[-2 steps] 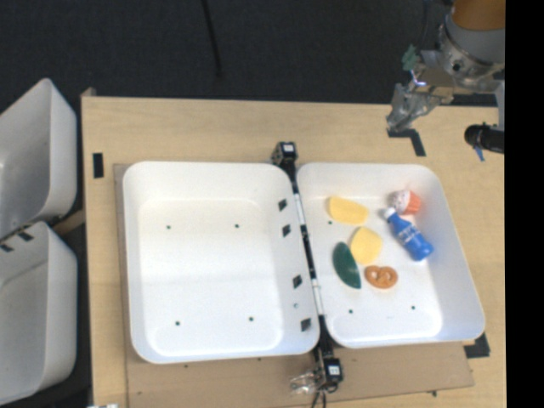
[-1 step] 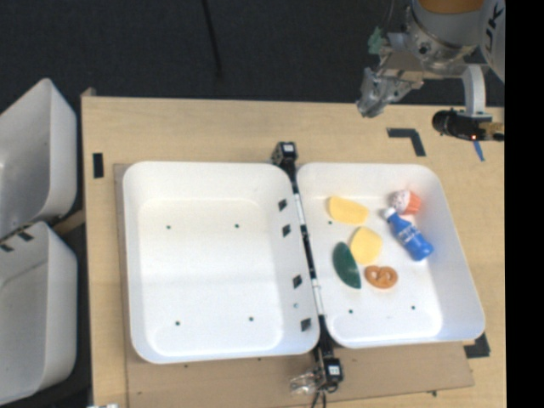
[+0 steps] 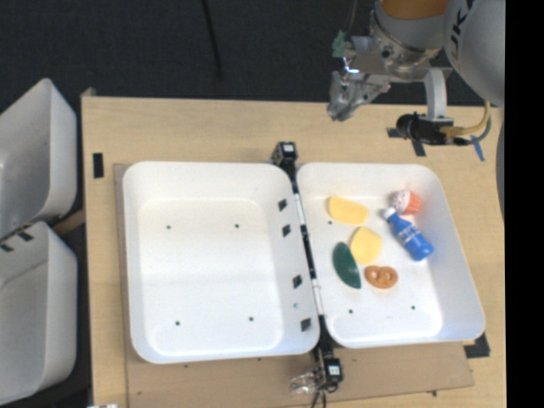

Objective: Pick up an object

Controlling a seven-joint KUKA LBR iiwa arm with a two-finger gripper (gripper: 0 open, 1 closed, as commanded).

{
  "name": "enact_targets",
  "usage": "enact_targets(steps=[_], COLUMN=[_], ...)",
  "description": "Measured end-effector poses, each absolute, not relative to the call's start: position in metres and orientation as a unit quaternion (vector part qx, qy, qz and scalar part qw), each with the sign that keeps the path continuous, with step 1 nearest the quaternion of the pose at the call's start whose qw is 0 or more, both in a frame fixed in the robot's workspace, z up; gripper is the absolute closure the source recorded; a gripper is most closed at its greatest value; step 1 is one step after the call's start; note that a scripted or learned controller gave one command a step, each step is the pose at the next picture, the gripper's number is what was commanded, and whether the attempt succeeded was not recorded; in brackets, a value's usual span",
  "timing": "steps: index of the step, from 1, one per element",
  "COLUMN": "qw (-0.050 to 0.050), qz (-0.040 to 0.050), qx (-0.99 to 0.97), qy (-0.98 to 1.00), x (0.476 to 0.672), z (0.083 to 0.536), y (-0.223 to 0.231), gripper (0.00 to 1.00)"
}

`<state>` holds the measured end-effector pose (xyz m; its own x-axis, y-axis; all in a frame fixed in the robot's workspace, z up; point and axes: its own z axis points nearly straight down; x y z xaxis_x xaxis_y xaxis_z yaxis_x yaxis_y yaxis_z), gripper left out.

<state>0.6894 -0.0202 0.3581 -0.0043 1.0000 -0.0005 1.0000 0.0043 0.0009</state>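
So the arm (image 3: 442, 15) comes in from the top right, orange band up near the frame edge, wrist bent down and a bit to the left. The gripper (image 3: 346, 100) hangs high over the bench (image 3: 212, 126), behind the back rim of the right bin (image 3: 442, 313), well apart from everything in it. Can't tell how the jaws stand, the tip is just a small grey blur, and there's nothing visible between them.

All the stuff sits in the right bin, toward its middle and back. A yellow piece (image 3: 348, 210) lies near the divider, a second yellow one (image 3: 366, 245) just in front of it, touching a dark green leaf shape (image 3: 346, 265) on its left. An orange ring thing (image 3: 381, 277) is just beside those two. A blue bottle (image 3: 410, 235) lies on its side to the right, with a red and white ball (image 3: 404, 200) at its back end.

The left bin (image 3: 136, 228) is right next door.
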Motion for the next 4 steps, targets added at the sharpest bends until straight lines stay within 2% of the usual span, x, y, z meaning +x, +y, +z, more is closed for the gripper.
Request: enact_targets(steps=[1, 2, 4], qw=[0.001, 0.002, 0.002], qz=[0.0007, 0.0015, 0.0007], qx=[0.705, 0.707, 0.706], qy=[0.709, 0.707, 0.708], x=[0.69, 0.69, 0.689], z=[0.369, 0.406, 0.45], y=[0.038, 0.026, 0.023], gripper=[1.0, 1.0, 1.0])
